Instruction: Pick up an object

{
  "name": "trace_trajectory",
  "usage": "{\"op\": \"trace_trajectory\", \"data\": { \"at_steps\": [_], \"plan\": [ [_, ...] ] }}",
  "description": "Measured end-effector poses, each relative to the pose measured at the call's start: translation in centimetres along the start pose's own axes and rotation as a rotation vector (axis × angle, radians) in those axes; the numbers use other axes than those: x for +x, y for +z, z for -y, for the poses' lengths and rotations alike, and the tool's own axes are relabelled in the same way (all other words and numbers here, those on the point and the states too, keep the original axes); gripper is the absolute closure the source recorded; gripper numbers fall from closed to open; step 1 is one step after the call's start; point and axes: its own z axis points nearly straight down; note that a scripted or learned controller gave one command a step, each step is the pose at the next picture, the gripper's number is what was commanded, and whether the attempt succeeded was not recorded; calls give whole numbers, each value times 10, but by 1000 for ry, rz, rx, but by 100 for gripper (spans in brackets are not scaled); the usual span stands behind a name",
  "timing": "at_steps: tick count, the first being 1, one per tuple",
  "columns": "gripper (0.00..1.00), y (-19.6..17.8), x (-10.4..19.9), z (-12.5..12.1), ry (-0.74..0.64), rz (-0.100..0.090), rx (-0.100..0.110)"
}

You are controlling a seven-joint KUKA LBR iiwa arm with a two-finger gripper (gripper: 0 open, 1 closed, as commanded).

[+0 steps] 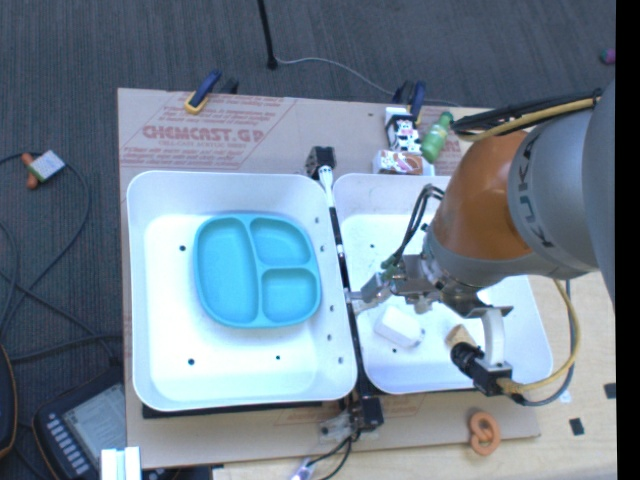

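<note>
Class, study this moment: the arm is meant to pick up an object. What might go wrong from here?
1. The small white block lies flat, pale against the right-hand white bin, so the claw may miss it.
2. It sits near the bins' dividing wall, which the claw might strike.

- A divided tray (256,270) lies in the left bin (150,208).
- A small block (398,329) lies in the right bin (365,193), beneath the arm (520,203).
</note>
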Motion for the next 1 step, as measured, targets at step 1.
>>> {"op": "trace_trajectory", "data": {
  "at_steps": [1],
  "plan": [
    [0, 0, -63, -22, 2, 3, -1]
  ]
}}
